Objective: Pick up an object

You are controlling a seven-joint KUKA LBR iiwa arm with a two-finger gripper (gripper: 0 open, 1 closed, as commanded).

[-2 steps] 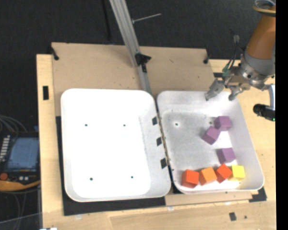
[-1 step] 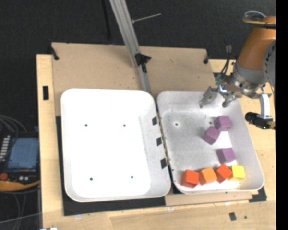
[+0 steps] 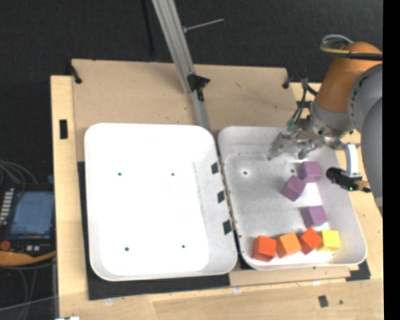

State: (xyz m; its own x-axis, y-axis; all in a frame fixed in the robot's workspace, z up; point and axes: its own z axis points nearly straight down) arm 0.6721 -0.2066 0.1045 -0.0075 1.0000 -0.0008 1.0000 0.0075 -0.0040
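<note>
Orange blocks and yellow block line right bin's near wall; jaws' state above purple blocks indiscernible.

one fixed camera | above the bench, looking down at a slant | takes in both bins | arm enters from right
</note>
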